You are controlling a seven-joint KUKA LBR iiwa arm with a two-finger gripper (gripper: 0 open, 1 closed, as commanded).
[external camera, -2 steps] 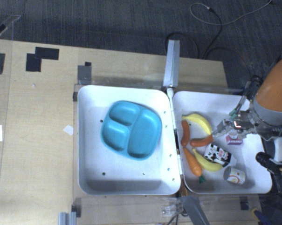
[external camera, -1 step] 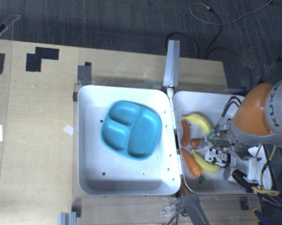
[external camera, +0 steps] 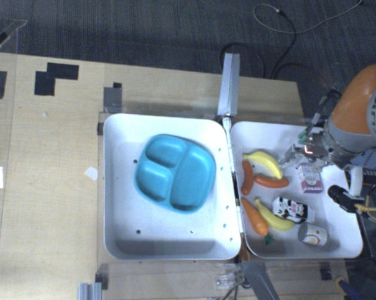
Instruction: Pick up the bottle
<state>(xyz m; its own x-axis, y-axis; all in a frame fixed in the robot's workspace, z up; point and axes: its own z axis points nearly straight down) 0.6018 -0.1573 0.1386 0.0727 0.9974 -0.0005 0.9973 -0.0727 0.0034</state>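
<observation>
1. Beige cup [external camera: 313, 234] lying at near edge of right bin [external camera: 353, 245].
2. Black-and-white bottle [external camera: 290, 209] on its side mid-bin, touching banana [external camera: 276, 219].
3. Pink carton [external camera: 311, 181] just behind bottle.
4. Gripper [external camera: 309, 148] over carton's far end, apart from bottle; wide or narrow, cannot tell.

The arm [external camera: 364, 104] reaches in from the right, pincer [external camera: 307, 151] pointed down

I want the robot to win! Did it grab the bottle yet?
Not yet. Nothing looks done: the black-and-white bottle lies in the right bin, beside a yellow banana. In hand: the claw is over the bin's far end, near a pink-and-white box, apart from the bottle. Left: reach the bottle, grip it, lift it.
</observation>
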